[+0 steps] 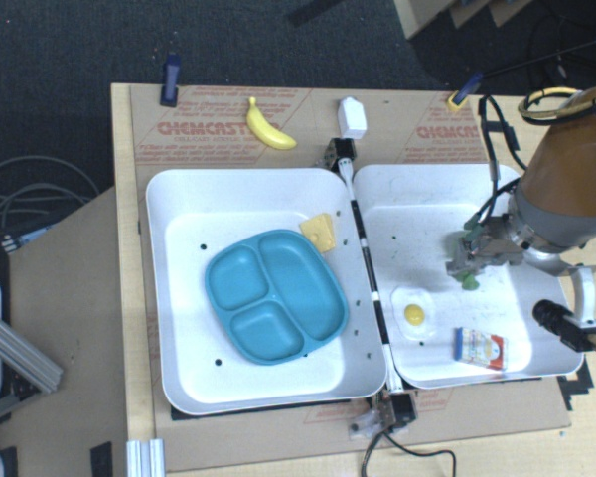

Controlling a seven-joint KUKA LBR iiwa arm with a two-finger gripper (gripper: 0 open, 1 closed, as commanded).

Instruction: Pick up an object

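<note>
My gripper (466,263) hangs low over the right bin (417,192), near its middle right, on the grey arm with the orange band (566,172). A small green object (470,281) shows just below the gripper's tip, partly hidden by it. A toy fried egg (413,314) lies in the same bin to the front left of the gripper. A small white and blue packet with red print (478,348) lies near the bin's front edge.
The left bin (179,266) holds a blue divided plate (274,294) and a yellow cheese wedge (320,232) by its right wall. A yellow banana (267,127) lies on the cardboard behind the bins. Cables run beside the arm at the right.
</note>
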